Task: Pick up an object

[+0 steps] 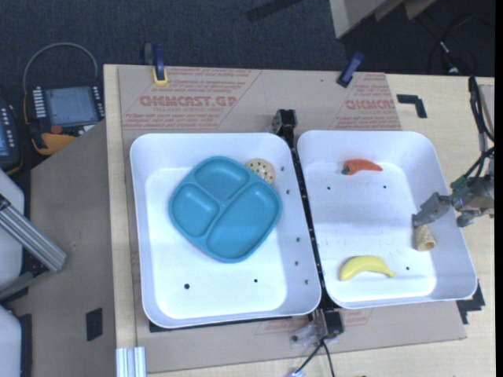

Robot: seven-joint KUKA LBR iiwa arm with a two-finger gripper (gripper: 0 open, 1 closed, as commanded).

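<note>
While the banana (365, 268) lies at 6 o'clock in the right bin (393, 141), a small tan piece (425, 239) sits at 3 o'clock by the rim, just below the gripper (437, 208). Whether that gripper is gripping anything, can't tell. Orange carrot (361, 166) at 12 o'clock. Left bin (149, 234): blue divided plate (226, 209) centred, cookie (260, 170) touching its 1 o'clock edge.
</note>
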